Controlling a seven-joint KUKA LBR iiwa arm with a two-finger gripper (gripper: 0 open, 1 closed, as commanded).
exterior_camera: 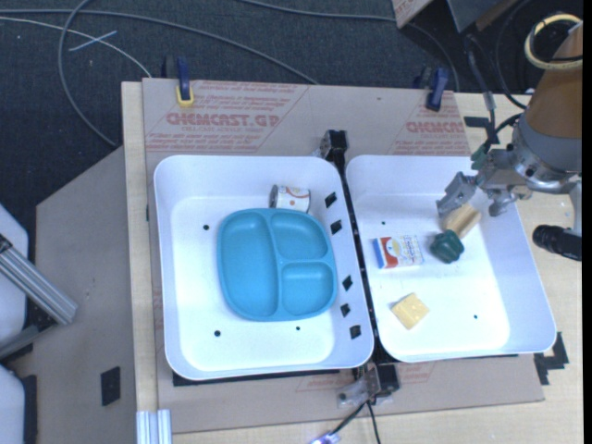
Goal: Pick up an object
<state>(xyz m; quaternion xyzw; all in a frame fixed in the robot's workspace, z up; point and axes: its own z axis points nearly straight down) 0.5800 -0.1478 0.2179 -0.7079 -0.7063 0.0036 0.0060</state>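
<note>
two shallow white bins (518,331) sit on the bench; in the right one, at two o'clock, the grey two-finger gripper (465,209) appears clamped on a tan block (460,220), barely lifted, so raising it clear seems left

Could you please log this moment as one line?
end effector: over right bin, at tan block | green object: beside | blue plate: left bin

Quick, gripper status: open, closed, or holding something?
Gripper: over the right bin, at a tan block; open, closed or holding cannot be told.
</note>
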